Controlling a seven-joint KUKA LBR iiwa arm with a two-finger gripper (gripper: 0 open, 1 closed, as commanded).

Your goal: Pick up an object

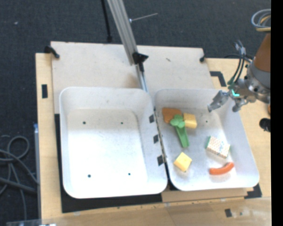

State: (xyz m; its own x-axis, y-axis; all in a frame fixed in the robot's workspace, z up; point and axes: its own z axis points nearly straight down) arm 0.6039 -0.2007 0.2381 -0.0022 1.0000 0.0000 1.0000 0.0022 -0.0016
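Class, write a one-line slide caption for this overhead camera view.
Open pincer hovers over the right bin, which holds a green toy, yellow blocks and an orange sausage.

Arm [261,60] cut off at the right edge past the orange band, brown block [169,113] partly covered by the green piece [180,129] and yellow block [190,121], cable loop [261,19] top right clipped, floor cables [7,166] run off left.

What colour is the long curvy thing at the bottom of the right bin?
Orange-red, seen in the camera view.
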